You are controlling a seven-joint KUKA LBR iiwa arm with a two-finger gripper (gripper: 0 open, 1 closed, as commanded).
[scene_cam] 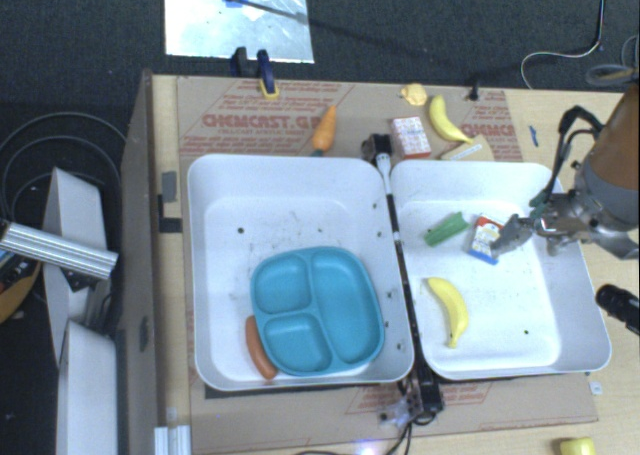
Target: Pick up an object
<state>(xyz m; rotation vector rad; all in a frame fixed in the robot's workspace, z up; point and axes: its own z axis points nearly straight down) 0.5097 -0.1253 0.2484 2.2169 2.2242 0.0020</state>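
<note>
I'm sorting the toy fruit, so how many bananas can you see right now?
2. One banana lies inside the right bin, toward its near side. The other banana lies outside on the cardboard behind that bin. Nothing suggests more, though the arm could hide one.

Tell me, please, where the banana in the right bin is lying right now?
In the camera view, the banana lies in the right bin, toward its near left part, below the green object and beside the divide between the bins.
</note>
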